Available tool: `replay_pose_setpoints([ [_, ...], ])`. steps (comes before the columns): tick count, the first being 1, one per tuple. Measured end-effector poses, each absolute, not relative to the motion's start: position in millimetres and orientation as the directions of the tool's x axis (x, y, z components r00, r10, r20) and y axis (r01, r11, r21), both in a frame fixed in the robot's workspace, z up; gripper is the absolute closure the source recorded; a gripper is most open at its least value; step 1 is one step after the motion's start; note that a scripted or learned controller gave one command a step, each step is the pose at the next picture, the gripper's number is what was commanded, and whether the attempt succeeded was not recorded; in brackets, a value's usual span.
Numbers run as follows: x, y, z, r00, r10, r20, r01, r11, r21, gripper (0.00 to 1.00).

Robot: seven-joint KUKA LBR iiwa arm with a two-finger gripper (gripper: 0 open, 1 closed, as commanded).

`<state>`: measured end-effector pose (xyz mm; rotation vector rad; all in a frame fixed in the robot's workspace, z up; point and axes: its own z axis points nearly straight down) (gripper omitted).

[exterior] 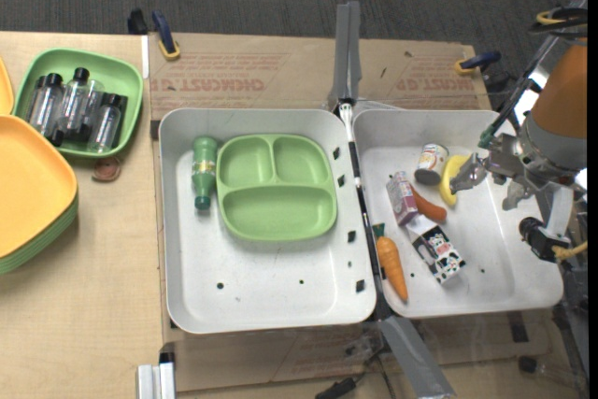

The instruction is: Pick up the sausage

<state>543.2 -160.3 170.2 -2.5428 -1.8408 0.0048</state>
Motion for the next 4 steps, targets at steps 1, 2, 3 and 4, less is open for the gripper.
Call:
replay_pose_setpoints([
  [1,544.4,-166.5,90.1,0.27,0.963,-0.001,0.963,-0.27,-0.004,0.0],
  [2,576.0,-110.3,133.4,0.141,0.99,-0.001,0.99,-0.141,0.001,0.0],
  [3,605.3,-170.8,91.2,0.012,1.0,-0.001,1.0,-0.012,-0.002,0.0],
  [4,586.9,-110.6,212.1,-0.07,0.998,-0.001,0.998,0.07,-0.002,0.0],
])
